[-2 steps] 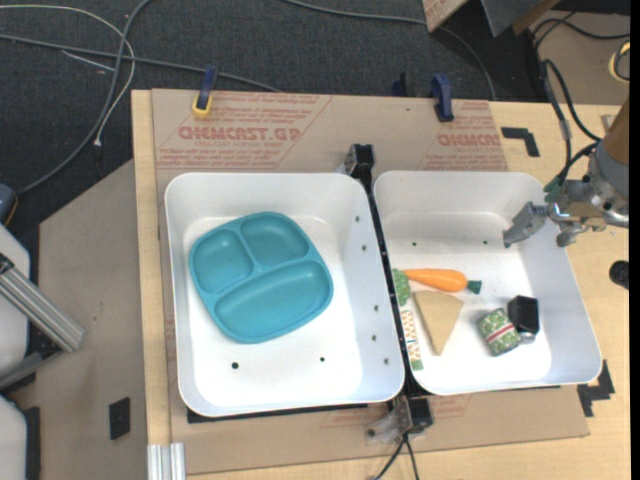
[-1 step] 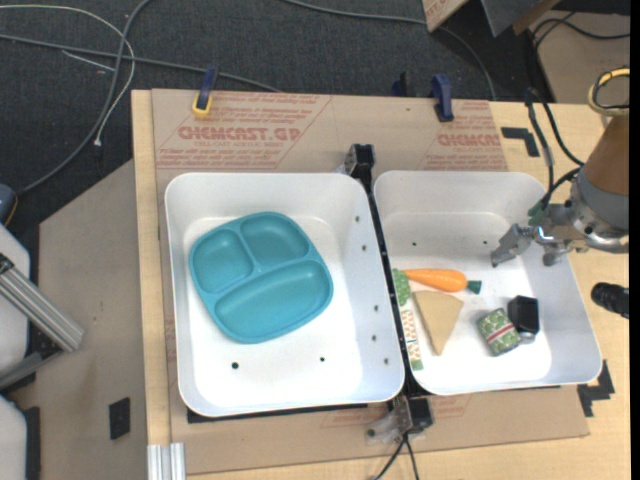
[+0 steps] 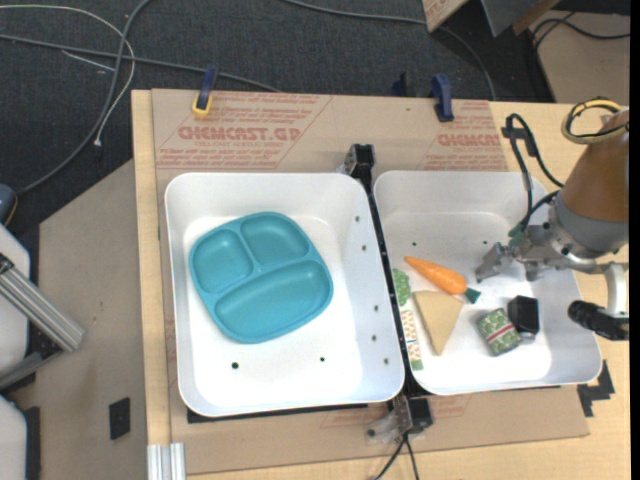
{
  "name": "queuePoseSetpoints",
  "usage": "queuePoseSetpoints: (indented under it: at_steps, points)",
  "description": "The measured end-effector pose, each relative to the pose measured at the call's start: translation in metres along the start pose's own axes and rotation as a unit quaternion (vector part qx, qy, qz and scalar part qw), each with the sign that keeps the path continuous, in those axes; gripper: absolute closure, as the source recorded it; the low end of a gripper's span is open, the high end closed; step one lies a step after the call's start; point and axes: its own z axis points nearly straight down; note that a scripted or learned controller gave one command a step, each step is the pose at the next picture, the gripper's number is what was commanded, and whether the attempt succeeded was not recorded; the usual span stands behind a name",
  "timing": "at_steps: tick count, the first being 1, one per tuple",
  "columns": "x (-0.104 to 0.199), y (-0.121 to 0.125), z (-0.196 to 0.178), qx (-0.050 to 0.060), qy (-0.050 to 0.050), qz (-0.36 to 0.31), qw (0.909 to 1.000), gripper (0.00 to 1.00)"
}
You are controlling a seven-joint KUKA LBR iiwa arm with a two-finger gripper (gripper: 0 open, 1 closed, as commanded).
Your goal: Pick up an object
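Here the camera view looks down on two white bins side by side. The left bin [image 3: 190,368] holds a blue divided plate [image 3: 262,276], lying flat. The right bin [image 3: 440,193] holds the small things: a toy carrot [image 3: 436,274] lying at a slant near the middle, a pale wedge [image 3: 437,318] just below it, a green patterned block [image 3: 496,330] to the wedge's right, and a strip of something green and printed against the bin's left wall, too small to make out.

The arm comes in from the right, and the gripper [image 3: 520,313] hangs over the right side of that bin, close beside the green block. Whether it is open or closed cannot be told from this angle, and nothing can be seen held.

The nearest candidate looks to be the green block. It seems light and stiff, with flat faces that should take a squeeze across its short sides without slipping. The carrot, by contrast, looks smooth and rounded, likely to roll; it would be best taken across its thick middle. The wedge lies flat and low, so getting under its edges would probably be harder.
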Motion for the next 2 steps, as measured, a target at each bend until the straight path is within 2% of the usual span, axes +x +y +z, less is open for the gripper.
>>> queuePoseSetpoints:
  at_steps: [1, 2]
  points:
    - [0.001, 0.0, 0.012, 0.001, 0.0, 0.0, 1.0, 0.0]
    - [0.0, 0.001, 0.0, -0.001, 0.0, 0.0, 1.0, 1.0]
